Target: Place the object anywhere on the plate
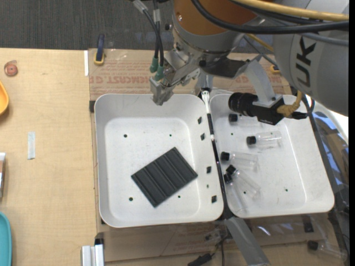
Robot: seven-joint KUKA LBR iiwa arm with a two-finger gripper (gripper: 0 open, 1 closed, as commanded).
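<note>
Plate: a dark grey ribbed rectangular slab (164, 176) lies flat in the white shallow bin on the view's left (111, 215), near the middle of the bin floor and turned at a slant to the bin's edges.
Task's thing: probably one of the small clear plastic tubes with black caps (265, 141) scattered in the white shallow bin on the view's right (316, 198); which one is meant I cannot tell.
Jaws: they hang over the far edge of the left-hand bin, close to its far right corner; whether they are wide, narrow or holding anything cannot be told from this slant.
Arm: the grey arm with the orange band (222, 4) reaches in over the far edge of the bench (50, 121).
Key relation: the tubes lie across the shared wall of the bins, toward the bench's right and near edges from the jaws; the slab lies toward the near edge, well apart from both.
Slab's long axis: from the bin's near left toward its far right.
Next move, as I judge it: cross to the right-hand bin.
</note>
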